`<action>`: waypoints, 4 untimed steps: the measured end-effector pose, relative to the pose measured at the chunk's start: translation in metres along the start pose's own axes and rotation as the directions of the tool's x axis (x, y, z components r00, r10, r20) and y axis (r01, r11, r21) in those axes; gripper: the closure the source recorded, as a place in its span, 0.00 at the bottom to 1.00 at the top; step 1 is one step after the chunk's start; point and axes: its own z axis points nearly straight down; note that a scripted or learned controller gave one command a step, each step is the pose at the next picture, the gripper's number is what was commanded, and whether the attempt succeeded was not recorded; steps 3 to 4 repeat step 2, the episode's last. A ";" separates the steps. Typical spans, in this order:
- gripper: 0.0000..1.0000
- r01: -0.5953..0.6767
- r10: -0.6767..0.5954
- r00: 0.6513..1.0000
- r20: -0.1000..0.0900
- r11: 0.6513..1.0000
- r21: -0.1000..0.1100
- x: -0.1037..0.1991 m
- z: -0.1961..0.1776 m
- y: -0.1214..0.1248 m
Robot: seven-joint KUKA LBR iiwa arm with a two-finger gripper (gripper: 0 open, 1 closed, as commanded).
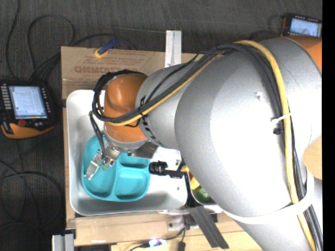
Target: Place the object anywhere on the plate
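- At the far left, on the dark carpet floor (pixel 31 192), lies a handheld control pad (pixel 23 106) with a lit screen and an orange underside, with black cables trailing around it.
- Just right of it sits the desk (pixel 125 229), with a flat brown cardboard sheet (pixel 84 67) at its far edge carrying red printing and a small blue-and-yellow item (pixel 106 47) near its top.
- The left white bin (pixel 76 140) holds a turquoise plate (pixel 123 184), a divided dish with raised ridges between its sections; it lies in the near half of the bin, close to the front wall.
- The claw (pixel 99 163) hangs over the left part of the plate, tilted down and to the left, its pale metal tip right at the plate's surface near the rim.
- Whether its fingers are apart or together cannot be told from this angle, and nothing can be seen between them.
- Above the claw is the orange band (pixel 123 106) of the wrist, wrapped by black and yellow cables (pixel 112 120).
- A small black fitting (pixel 159 168) projects from the wrist just over the plate's right edge.
- The grey arm (pixel 235 135) spreads across the right half of the view, covering most of the right bin.
- Under the arm's lower edge, a bit of a yellow and green object (pixel 199 192) peeks out in the right bin, apart from the plate; its shape cannot be told.
- At the top right, a small lit screen (pixel 303 26) sits on the floor.
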 end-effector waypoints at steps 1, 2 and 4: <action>1.00 0.000 0.000 1.000 -0.001 1.000 -0.001 0.001 -0.008 0.000; 1.00 0.000 0.000 1.000 -0.004 1.000 0.001 0.002 -0.016 0.001; 1.00 0.000 0.000 1.000 -0.004 1.000 0.001 0.002 -0.016 0.001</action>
